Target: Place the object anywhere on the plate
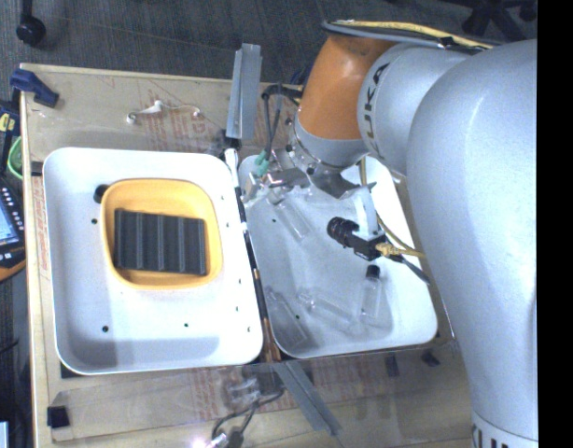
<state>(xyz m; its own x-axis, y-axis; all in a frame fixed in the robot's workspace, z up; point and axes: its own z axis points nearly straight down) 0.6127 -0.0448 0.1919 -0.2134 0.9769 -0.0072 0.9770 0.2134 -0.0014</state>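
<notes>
A wooden bench (128, 91) is seen from above, bearing two shallow white plastic bins side by side. In the left bin (72, 325) a yellow-orange plate with rounded corners (160, 199) is set, and a dark grey ribbed rectangular block (161, 243) is laid on the middle of it. The right bin (408, 329) is largely covered at its top and right by the grey arm with its orange band (338, 87), which is brought in from the right. The hand (277, 177) is held low over the upper left corner of the right bin, close to the wall shared with the left bin; whether it is open or closed cannot be told, and nothing is seen gripped in it. Several clear, tube-like items are scattered on the floor of the right bin: one near the lower left (285, 308) and one with a dark cap at the lower right (370, 292). Which of them is the task's object cannot be told; all are lying in the right bin, well apart from the plate.
</notes>
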